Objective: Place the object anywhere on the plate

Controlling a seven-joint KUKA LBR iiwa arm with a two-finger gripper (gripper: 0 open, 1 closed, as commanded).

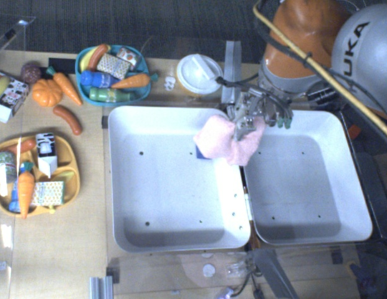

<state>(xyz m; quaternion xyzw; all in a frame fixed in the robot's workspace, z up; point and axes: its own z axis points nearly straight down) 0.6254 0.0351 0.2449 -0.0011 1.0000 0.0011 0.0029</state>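
Starting far left on the wooden bench (93, 185): a yellow tray (68, 161) with toy food, incl. a carrot (25, 192) and small boxes. Above it, loose items on the bench — orange pumpkin (46, 92), a second carrot (71, 88), red sausage (68, 119), dark round piece (30, 72), printed carton (11, 95). Next right, blue bowl (143, 92) packed with toy food, touching nothing else. White round plate (200, 73) sits behind the bins, near the top edge of the left bin, just left of the gripper.

Left white bin (174, 229): floor bare apart from the pink cloth (225, 139) overlapping its upper right corner. Cloth drapes across the seam between both bins, upper part bunched up at the gripper (249, 122). Small blue bit peeks out under the cloth's left edge; can't tell what it is.

Gripper hangs over the seam at the bins' back edge, fingers pinched on the top of the pink cloth, cloth hanging down from them. Cloth is apart from the plate, not on it.

Right white bin (311, 198): floor bare. Orange band (305, 17) and grey arm (367, 48) at upper right.
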